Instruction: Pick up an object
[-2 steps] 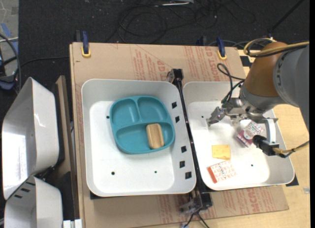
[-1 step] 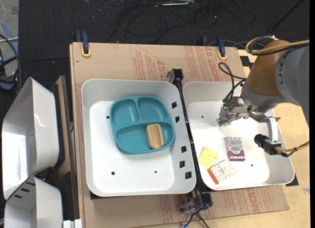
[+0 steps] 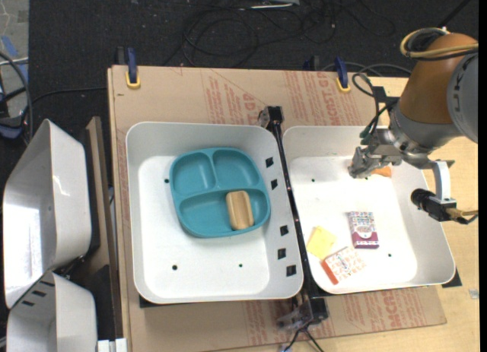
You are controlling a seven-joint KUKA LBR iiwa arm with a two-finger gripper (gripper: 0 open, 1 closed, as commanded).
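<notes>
My gripper hangs low over the far part of the right bin, near its back wall. A small orange object peeks out just right of the gripper, partly hidden by it; I cannot tell if they touch. Closer to the front of this bin lie a small red-and-white box, a yellow piece and an orange-and-white packet. In the left bin a teal divided plate carries a tan block.
A black divider runs between the two bins. The arm's grey and orange wrist reaches over the right bin's far right corner. White containers stand off the bench at the left. Cables lie on the dark floor behind.
</notes>
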